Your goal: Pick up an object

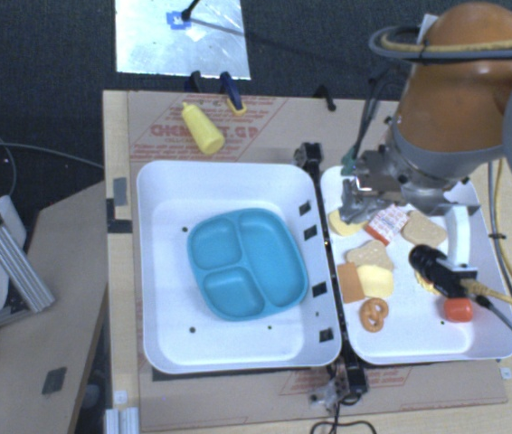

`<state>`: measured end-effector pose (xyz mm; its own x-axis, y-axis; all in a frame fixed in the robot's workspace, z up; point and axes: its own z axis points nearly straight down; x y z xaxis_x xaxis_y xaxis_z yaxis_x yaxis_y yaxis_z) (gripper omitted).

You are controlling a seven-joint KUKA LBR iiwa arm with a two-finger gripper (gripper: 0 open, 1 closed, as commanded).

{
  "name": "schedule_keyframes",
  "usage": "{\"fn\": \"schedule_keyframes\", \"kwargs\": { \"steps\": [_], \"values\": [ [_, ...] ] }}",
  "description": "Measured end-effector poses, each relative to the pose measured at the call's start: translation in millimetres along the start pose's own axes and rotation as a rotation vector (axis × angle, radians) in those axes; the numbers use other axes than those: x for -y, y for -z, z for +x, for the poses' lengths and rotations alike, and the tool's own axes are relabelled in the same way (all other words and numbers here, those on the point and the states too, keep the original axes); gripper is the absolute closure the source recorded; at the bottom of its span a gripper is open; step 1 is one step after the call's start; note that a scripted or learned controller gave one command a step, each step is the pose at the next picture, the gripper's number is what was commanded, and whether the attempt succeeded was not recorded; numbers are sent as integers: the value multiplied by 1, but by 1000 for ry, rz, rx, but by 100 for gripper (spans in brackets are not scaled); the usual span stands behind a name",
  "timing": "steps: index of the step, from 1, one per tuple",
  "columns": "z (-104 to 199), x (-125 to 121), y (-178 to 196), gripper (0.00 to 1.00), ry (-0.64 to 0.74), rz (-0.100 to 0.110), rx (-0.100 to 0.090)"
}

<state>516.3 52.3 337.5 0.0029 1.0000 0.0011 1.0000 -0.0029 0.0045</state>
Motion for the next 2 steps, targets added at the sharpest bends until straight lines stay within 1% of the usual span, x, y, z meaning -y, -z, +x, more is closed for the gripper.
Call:
{"fn": "schedule_keyframes", "kwargs": {
  "steps": [1,2],
  "values": [
    [110,31,16,100,17,2,-3],
    [99,-34,-131,100,2,12,5]
  ]
}}
